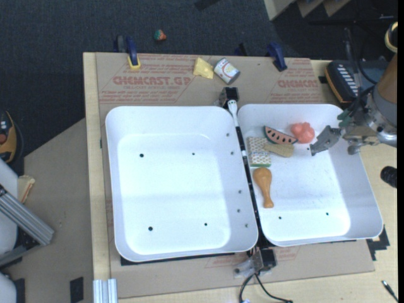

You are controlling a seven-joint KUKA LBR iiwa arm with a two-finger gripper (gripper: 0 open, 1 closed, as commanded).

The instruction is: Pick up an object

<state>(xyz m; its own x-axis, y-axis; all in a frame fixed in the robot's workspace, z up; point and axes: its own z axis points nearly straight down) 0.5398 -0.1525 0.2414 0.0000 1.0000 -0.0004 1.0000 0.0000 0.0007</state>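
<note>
Toys are bunched at the far left of the right bin point(353, 223), watermelon slice point(278, 135) and pink lump point(303, 131) nearest the gripper point(319, 143), which is poised just right of them, seemingly open and empty.

The arm point(386, 100) is cut off by the right edge, so little more than its wrist end shows. The gripper point(323, 141) reads as a dark grey blur over the right bin point(353, 213), too smeared to tell how its fingers stand. The watermelon slice point(278, 135) covers part of a tan item beneath it, perhaps a cracker or bread, whose shape cannot be made out. The small boxed item point(226, 71) on the board beyond the bins carries print too small to read. A tiny coloured object point(160, 35) on the dark floor is too small to identify. At the left edge, a metal frame point(25, 223) is cropped.
</note>
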